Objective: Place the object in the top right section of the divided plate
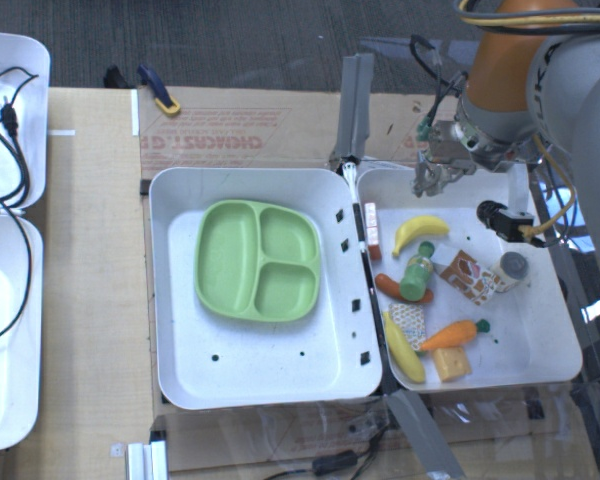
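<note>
Firstly, divided plate [258, 261]: green, three sections, lying flat in the left bin [180, 358], nothing on it.
Candidate objects: right bin [540, 353] holds a yellow banana [420, 232], a green bottle [417, 274] across a red sausage [393, 288], a brown packet [467, 275], a carrot [448, 335], a second banana [402, 349] and a cheese wedge [452, 364].
Gripper [432, 181]: above the right bin's far edge, near the banana; nothing visibly between the fingers, and I cannot tell their opening.
Arm: grey with orange band, entering from the right.
</note>
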Tool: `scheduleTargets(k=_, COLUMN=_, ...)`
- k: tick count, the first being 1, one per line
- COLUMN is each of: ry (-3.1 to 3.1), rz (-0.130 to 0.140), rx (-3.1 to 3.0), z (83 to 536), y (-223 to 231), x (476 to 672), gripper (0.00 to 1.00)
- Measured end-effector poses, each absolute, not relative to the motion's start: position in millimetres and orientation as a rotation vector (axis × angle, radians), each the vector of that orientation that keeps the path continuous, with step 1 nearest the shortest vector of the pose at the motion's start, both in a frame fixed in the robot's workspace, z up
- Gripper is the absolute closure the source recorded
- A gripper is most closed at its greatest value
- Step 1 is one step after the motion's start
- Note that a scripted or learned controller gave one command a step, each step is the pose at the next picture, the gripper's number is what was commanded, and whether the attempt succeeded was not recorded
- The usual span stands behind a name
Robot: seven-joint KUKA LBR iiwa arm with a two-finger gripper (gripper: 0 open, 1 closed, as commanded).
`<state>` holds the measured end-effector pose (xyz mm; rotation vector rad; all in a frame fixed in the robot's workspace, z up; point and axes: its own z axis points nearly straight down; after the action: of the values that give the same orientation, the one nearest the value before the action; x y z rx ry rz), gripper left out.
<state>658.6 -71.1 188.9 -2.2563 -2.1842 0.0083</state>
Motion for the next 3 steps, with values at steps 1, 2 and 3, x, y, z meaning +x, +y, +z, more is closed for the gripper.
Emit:
scheduleTargets(k=1, ry=-2.301, rz=0.006, rx=-2.136, z=189.8, y=-15.3, x=629.3, gripper=1.0)
scheduleTargets(k=2, ry=-2.414, rz=0.006, rx=-2.006, z=202.7, y=56.2, x=583.8, gripper=1.0)
scheduleTargets(k=3, ry=-2.813, rz=0.005, rx=-1.392, z=214.7, y=111.6, x=545.5, gripper=1.0)
